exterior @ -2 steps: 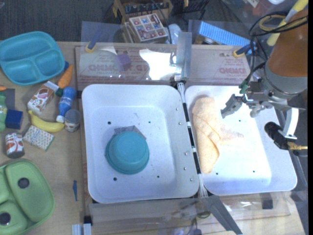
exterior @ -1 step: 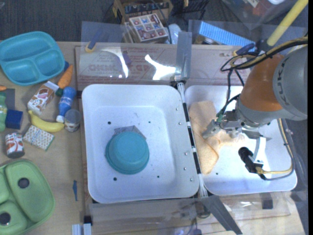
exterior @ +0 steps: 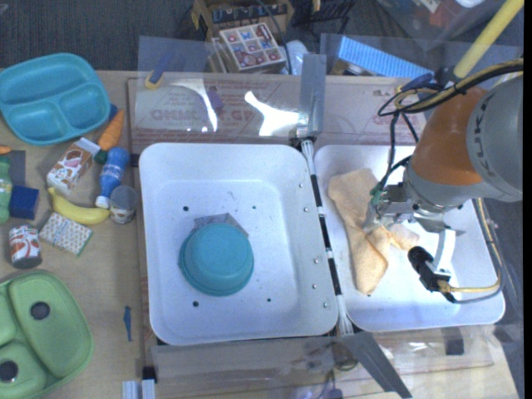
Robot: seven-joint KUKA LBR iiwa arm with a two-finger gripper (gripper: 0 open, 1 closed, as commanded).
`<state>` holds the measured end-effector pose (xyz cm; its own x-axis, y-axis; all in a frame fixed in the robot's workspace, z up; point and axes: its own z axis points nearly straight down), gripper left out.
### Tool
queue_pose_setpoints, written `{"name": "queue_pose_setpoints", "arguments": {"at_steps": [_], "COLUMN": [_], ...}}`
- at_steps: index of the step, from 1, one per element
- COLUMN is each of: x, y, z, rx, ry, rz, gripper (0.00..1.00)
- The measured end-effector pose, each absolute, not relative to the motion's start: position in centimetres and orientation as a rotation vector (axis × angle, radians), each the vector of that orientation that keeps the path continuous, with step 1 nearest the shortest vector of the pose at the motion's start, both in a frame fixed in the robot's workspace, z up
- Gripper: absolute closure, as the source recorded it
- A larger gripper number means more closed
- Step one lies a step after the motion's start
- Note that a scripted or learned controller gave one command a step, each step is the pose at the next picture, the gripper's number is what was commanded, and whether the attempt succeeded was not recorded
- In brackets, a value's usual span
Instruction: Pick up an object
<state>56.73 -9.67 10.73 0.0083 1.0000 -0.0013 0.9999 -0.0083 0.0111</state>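
Observation:
A crumpled tan cloth (exterior: 359, 223) lies in the right bin (exterior: 465, 306), along its left side. My gripper (exterior: 384, 220) hangs from the grey arm with the orange band and reaches straight down onto the cloth's right edge. The wrist body hides the fingertips. A teal bowl (exterior: 217, 258) sits upside down in the left bin (exterior: 166, 189), on a small grey patch.
Left of the bins on the bench lie a teal divided tray (exterior: 51, 96), a banana (exterior: 76, 209), a blue bottle (exterior: 111, 175), small cartons and cans, and a green tray (exterior: 37, 335). A yellow cable (exterior: 474, 288) loops off the wrist over the right bin.

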Motion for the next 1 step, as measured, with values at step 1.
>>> {"name": "queue_pose_setpoints", "arguments": {"at_steps": [1], "x": [57.93], "y": [-4.77], "z": [23.22], "rx": [1.888], "ry": [2.509], "rz": [0.001], "gripper": [1.0]}}
